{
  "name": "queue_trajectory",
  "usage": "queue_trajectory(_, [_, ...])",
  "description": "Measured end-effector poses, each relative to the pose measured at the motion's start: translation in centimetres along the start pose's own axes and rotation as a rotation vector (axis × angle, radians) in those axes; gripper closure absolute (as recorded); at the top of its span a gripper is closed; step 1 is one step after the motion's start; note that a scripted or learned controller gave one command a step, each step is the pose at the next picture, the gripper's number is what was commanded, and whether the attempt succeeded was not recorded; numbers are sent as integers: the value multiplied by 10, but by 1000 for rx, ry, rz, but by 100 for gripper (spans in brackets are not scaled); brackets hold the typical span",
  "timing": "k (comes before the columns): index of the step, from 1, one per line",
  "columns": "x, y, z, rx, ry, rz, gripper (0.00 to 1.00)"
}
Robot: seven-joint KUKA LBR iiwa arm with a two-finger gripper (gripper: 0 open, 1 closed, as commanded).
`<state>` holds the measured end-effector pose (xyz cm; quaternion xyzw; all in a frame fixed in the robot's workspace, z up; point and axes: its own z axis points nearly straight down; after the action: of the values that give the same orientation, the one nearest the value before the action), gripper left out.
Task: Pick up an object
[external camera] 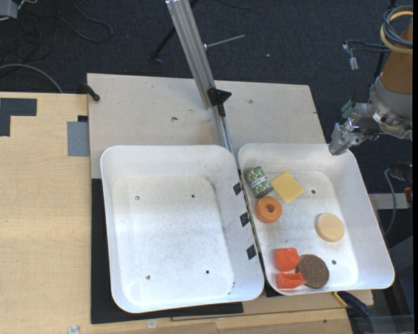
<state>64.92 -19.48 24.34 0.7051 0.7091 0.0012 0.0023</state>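
Note:
The right bin (368, 207) holds several small objects: a green patterned can (258, 180), a yellow block (287, 186), an orange ring (268, 209), a cream disc (329, 227), a red piece (287, 259) with another red piece (290, 280) below it, and a brown disc (313, 271). My gripper (340, 139) hangs at the end of the arm, above the right bin's far right corner, well away from all the objects. Nothing shows between its fingers.
The left bin (167, 228) sits beside the right one, with black clips along the shared wall. A slanted aluminium bar (195, 54) rises behind the bins. A bare board lies behind them, and a wooden table surface (35, 214) lies to the left.

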Motion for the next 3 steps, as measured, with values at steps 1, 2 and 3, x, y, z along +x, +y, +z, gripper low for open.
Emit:
queue_trajectory(1, [55, -16, 11, 9, 4, 1, 100])
queue_trajectory(2, [112, -33, 5, 9, 5, 1, 100])
queue_trajectory(3, [167, -59, 2, 10, 5, 2, 100])
